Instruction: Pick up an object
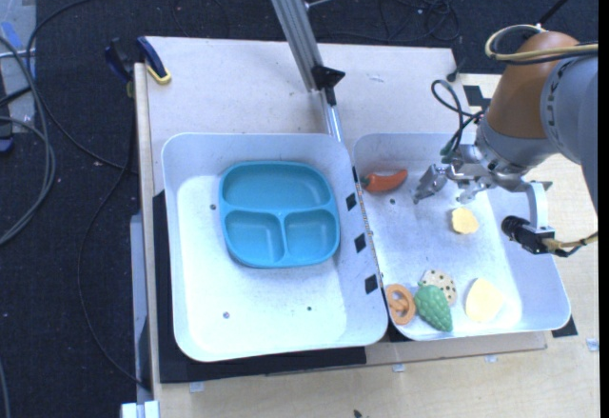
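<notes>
Tool [430, 184] over right bin [542, 297], jaw state unclear. Best: centre above yellow piece [464, 221], descend straight, then close.

Bright even overhead light – soft shadows, slight blur, dark floor.

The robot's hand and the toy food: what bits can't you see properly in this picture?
- Gripper: in the camera view it is small and dark, so nothing tells whether it grips anything.
- Arm: cut off by the right edge of the picture.
- Small yellow piece: too small to name.
- Speckled piece: partly covered by the green toy.
- Pretzel: sits at the bin wall, its edge hard to separate.
</notes>
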Robot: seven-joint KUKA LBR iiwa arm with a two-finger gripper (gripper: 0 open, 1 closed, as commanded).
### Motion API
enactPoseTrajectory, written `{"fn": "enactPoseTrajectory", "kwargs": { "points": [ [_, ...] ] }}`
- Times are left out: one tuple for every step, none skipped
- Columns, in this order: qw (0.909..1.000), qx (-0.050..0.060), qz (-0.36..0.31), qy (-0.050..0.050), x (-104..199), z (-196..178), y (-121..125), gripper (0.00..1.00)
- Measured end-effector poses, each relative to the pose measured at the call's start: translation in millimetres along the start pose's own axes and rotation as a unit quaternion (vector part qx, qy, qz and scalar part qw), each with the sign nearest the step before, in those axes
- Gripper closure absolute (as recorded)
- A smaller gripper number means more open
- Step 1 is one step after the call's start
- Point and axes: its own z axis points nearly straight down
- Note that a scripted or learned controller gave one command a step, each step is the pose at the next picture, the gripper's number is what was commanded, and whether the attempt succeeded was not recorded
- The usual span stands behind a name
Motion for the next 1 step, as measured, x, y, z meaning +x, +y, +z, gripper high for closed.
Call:
{"fn": "enactPoseTrajectory", "kwargs": {
  "points": [
    [1.0, -0.004, 0.0, -0.001, -0.1, -14.4, 1.7, 1.0]
  ]
}}
